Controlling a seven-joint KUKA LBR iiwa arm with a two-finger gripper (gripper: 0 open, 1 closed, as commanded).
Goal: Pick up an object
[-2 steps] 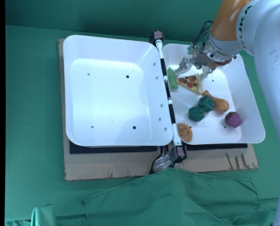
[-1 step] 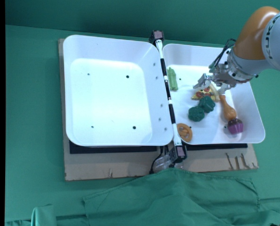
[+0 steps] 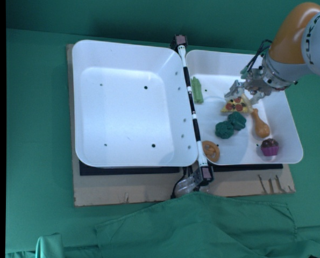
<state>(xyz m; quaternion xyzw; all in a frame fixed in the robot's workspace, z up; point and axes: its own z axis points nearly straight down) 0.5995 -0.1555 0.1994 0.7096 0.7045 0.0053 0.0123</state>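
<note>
The left bin (image 3: 130, 104) has bare white floor with a few dark specks, so the step in hand is a pick from the right bin (image 3: 291, 138), where all the toys lie. Going across that bin: a green pod (image 3: 197, 89) lies along the left wall, a pretzel (image 3: 211, 150) sits near the front left corner, and a dark green broccoli (image 3: 230, 125) rests mid-floor. Next comes a pizza slice (image 3: 235, 105), then a drumstick (image 3: 260, 123) just to its right, and a purple cupcake (image 3: 269, 146) near the front right. The gripper (image 3: 238, 92) hangs right over the pizza slice's upper edge, and whether its fingers are apart or together I cannot tell from this slant; nothing shows between them. The pizza looks like the target. It is flat and low, so a good grasp would likely need the gripper to go down almost to the floor and close across the slice's narrow width. The drumstick lies close by, so a straight vertical descent would best avoid nudging it.
</note>
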